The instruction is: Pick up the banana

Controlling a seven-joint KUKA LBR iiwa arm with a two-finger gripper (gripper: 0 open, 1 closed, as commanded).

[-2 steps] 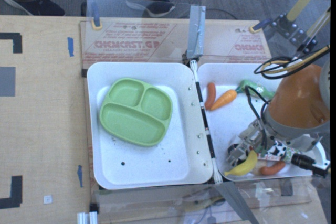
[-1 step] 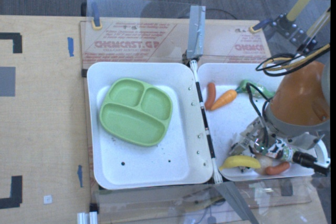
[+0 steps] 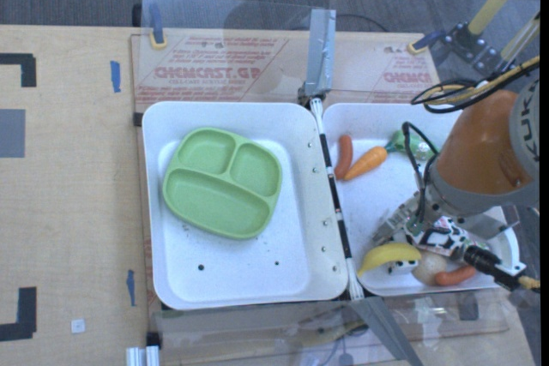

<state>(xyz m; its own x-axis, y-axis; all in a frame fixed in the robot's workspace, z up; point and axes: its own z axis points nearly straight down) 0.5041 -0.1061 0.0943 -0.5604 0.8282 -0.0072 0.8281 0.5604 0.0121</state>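
Two white bins (image 3: pixel 171 287) – one green plate (image 3: pixel 225 182), one banana (image 3: pixel 388 256), one carrot (image 3: pixel 369 160), two sausages (image 3: pixel 344 156), all counted from the plate rightward.

A light green divided plate (image 3: pixel 224 183) sits in the white left bin (image 3: pixel 171 270). In the white right bin (image 3: pixel 377 120) lie a yellow banana (image 3: pixel 388 256), an orange carrot (image 3: pixel 367 162) (green top) and a red-orange sausage (image 3: pixel 344 156). The arm (image 3: pixel 489 154) shows an orange band.
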